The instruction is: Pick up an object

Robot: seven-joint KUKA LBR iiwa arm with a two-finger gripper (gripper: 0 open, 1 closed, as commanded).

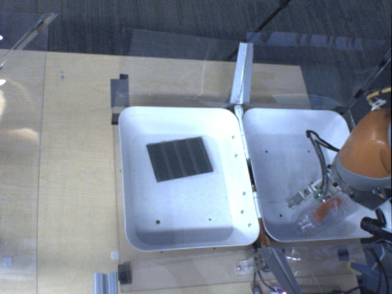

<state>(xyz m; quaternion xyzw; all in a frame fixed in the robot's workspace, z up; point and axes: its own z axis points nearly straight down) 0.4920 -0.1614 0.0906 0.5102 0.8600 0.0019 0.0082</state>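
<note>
- Object for pickup: small orange-red item in the right bin, low on its floor, towards the bin's near right corner.
- Beside it, a clear, glassy-looking piece, hard to make out; may be a second object or part of the same one. Cannot tell.
- Arm reaches in from the right, orange band over the right bin, wrist angled down at the floor.
- Gripper sits low, just beside the orange-red item and to its left. Pincer state: cannot tell; metal parts blur together at this size.
- Nothing visibly caught in the tool, so no hold can be claimed.
- Cables loop out from the wrist across the bin, slack, probably to leave room for reaching.
- Left bin carries a dark ribbed flat pad, lying at a slight turn, well apart from the arm.
- Judgement: the low wrist over the item suggests a grasp attempt at or near contact. The item lies close to the bin wall, which may crowd the approach.
</note>
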